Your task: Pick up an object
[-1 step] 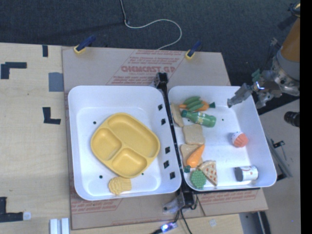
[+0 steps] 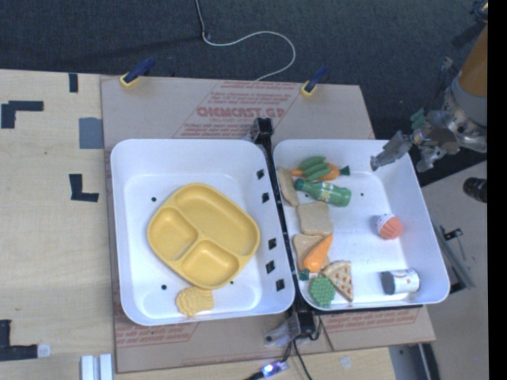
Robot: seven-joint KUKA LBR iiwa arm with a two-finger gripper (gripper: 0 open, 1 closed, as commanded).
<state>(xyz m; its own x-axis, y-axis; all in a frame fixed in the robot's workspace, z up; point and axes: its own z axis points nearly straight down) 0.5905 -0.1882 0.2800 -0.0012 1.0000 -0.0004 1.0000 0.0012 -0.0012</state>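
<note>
Toys were crowded along the 9 o'clock wall of the right bin [image 2: 420, 204], probably pushed there, leaving its middle bare: a green bottle [image 2: 325, 192], carrots [image 2: 317, 169], bread slices [image 2: 314, 220], a pizza wedge [image 2: 341, 278]. An orange ball [image 2: 389, 226] and a small can [image 2: 400, 282] lay apart toward 3 o'clock, easier targets it was judged. The gripper [image 2: 404, 149] was seen over the bin's 1 o'clock corner, jaws spread and pinching nothing. A yellow divided plate [image 2: 203, 234] and a yellow cookie [image 2: 194, 299] were kept in the left bin [image 2: 127, 212]. Red print on the cardboard [image 2: 238, 113] under the bins appeared to read "CHEMCAST GP"; the surface bore black marks.
</note>
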